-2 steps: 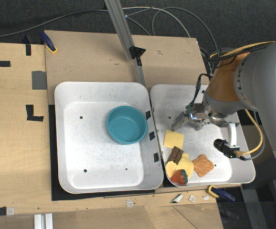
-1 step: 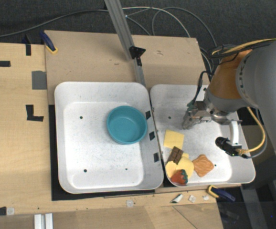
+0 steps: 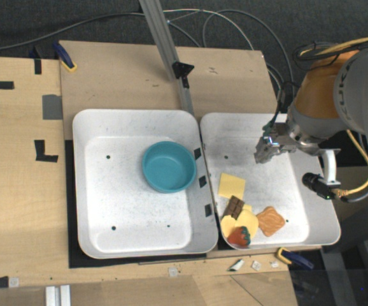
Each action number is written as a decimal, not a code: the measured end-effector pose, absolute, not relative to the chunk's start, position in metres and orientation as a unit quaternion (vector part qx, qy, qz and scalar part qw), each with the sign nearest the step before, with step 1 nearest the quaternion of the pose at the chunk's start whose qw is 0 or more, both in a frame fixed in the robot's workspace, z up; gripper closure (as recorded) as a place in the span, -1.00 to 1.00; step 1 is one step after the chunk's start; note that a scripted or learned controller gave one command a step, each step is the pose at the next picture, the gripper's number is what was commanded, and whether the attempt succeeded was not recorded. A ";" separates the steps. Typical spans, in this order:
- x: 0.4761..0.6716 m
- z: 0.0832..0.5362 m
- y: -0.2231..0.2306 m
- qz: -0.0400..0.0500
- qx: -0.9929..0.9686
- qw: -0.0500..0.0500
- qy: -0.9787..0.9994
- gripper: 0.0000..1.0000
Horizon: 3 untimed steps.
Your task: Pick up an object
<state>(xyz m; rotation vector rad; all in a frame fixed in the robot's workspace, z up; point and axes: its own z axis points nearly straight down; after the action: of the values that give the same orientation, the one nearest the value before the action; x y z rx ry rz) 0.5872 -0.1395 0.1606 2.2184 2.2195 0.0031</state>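
Two white bins sit side by side on the desk (image 3: 127,75), and the tool (image 3: 265,150) hangs over the right bin (image 3: 311,228), in its upper half. From here the tool's tip is a small dark-and-silver lump; whether it is open or closed is too blurred to tell, and nothing can be made out in its grip. The arm (image 3: 327,101) behind it is cut off at the frame's right side.

Below and a little left of the tool lies a pale yellow square (image 3: 231,185). Further below that, crowded into the bin's near-left corner, are a small brown block (image 3: 235,206), a yellow round piece (image 3: 246,222) partly under it, a red and green item (image 3: 238,236) too small to identify, and an orange piece (image 3: 270,221) just beside them. All lie well apart from the tool.

Far to the tool's left, the left bin (image 3: 95,171) holds a blue bowl (image 3: 168,166). A grey slanted pole (image 3: 162,34) crosses the desk above the bins, and cables (image 3: 235,24) trail behind.
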 end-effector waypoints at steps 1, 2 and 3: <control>0.588 0.214 -0.139 0.001 0.706 0.002 0.708 1.00; 0.586 0.213 -0.094 0.000 0.705 -0.001 0.709 1.00; 0.590 0.205 -0.036 0.000 0.705 -0.001 0.710 1.00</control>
<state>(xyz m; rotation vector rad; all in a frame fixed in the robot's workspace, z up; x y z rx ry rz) 0.5895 -0.0362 0.2050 2.2154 2.2313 -0.0009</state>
